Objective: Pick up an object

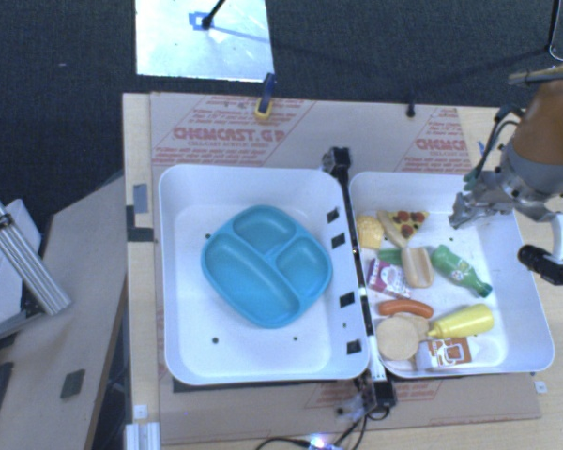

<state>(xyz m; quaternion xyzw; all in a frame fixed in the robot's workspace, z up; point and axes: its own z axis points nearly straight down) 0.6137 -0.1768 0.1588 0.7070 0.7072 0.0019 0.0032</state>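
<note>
The right white bin holds several toy foods: a pizza slice, a green bottle, a hot dog bun, a red sausage, a yellow mustard bottle, a round tan bun and small packets. My gripper hangs over the upper right part of this bin, above and right of the pizza slice. Nothing shows between its tips. The orange-banded arm comes in from the right.
The left white bin holds a blue divided plate. A black divider strip runs between the bins. A yellow and blue clip sits on the board behind them.
</note>
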